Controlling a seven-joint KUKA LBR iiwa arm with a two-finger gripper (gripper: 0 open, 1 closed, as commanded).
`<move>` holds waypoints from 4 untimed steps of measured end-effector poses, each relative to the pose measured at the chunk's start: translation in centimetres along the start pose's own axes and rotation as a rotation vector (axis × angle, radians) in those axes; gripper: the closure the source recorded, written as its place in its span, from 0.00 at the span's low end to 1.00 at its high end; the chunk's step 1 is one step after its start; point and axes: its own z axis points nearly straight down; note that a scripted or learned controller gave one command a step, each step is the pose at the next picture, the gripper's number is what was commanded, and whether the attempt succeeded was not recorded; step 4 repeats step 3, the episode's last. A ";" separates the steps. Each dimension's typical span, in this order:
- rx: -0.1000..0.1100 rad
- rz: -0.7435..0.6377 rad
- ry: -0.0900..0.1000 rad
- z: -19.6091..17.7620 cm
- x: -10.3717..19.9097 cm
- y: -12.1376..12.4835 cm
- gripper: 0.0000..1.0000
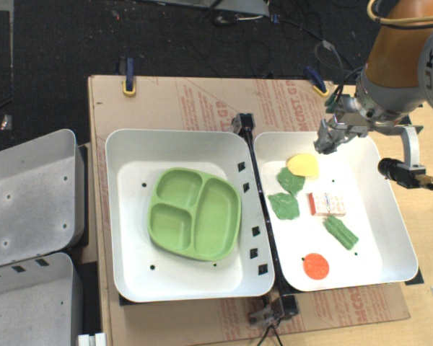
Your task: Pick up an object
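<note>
- Camera view looks down at a slant on two shallow white bins set side by side on a brown cardboard sheet, the left bin (123,215) and the right bin (390,229) meeting along a dark strip with black clips.
- Left bin holds a light green plastic tray (195,213), rounded at the corners and moulded into three compartments, lying flat near the middle.
- Right bin holds small toy-like pieces: a smooth yellow rounded piece (303,165) near the top, two crinkled green leafy pieces (291,182) (284,206) just below it, a small white and red box (326,205) to their right, a ridged green oblong piece (341,233) lying on a slant below the box, and a flat orange disc (316,266) near the bottom edge.
- Arm comes in from the right, grey metal with a glossy orange band, and its dark gripper (326,143) hangs over the upper part of the right bin.
- Yellow piece lies just below and to the left of the gripper tip, close but apart from it; the other pieces lie further down the bin.
- Whether the jaws are spread or pressed together I cannot tell from here; nothing shows between them.
</note>
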 end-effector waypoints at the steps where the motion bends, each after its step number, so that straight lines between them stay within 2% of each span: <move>1: 0.001 0.000 0.000 1.2 5.1 -1.8 1.00; 2: 0.000 -0.001 0.001 1.2 10.7 -3.5 1.00; 3: -0.002 -0.002 0.000 1.3 16.9 -3.6 1.00; 4: -0.002 -0.002 0.000 1.3 16.9 -3.6 1.00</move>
